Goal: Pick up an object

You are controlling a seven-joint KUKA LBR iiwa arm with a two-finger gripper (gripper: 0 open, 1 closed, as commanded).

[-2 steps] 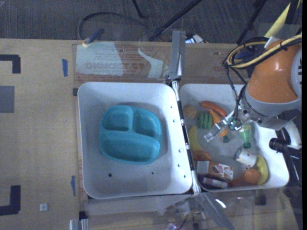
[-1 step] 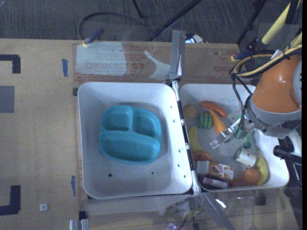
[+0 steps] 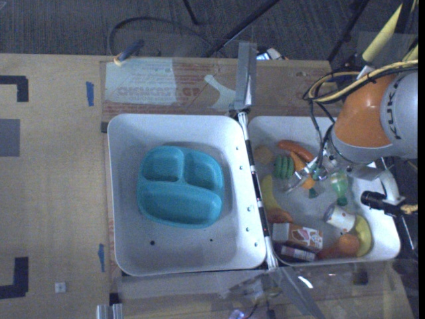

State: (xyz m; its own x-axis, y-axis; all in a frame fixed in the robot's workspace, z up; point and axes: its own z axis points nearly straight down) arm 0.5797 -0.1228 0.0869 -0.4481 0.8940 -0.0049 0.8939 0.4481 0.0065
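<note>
Orange carrot (image 3: 295,149) lies just beside the jaws (image 3: 309,175); their opening I cannot tell.

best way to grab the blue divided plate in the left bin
Grip the blue divided plate by its raised outer rim, coming straight down from above. It lies flat and alone in the left bin, too wide to span, so one finger probably goes inside a compartment, one outside the edge.

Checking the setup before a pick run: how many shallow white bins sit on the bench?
2. The left shallow white bin holds a teal divided plastic tray; the right shallow white bin holds mixed toy food, partly hidden by the arm.
</note>
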